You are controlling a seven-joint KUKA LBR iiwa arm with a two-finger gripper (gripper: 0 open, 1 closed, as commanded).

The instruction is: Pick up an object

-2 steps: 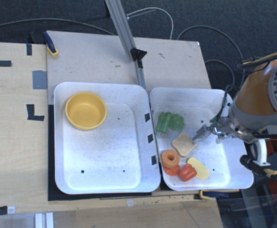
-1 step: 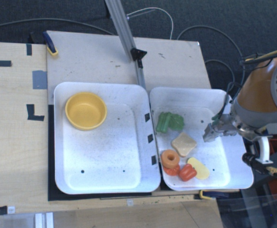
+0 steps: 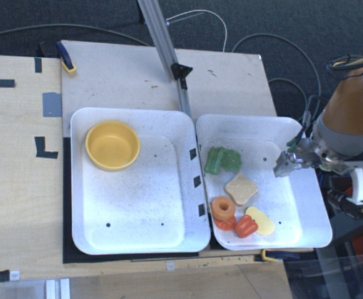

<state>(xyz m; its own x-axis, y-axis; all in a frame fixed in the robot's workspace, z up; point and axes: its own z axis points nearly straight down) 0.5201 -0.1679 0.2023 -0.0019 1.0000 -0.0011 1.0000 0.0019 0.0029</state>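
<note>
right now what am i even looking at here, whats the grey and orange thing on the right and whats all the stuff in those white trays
This is one camera fixed above a bench, looking down at a slant. The grey and orange thing is a robot arm reaching in from the right. At its tip is a two-finger gripper, hovering over the right edge of the right bin. Nothing can be seen between its fingers, so it holds nothing so far.

Two shallow white bins sit side by side. The left bin holds a yellow bowl. The right bin holds toy food: a green piece, a tan bread-like slice, an orange ring, a red piece and a pale yellow piece. Its job is to pick one up.
</note>
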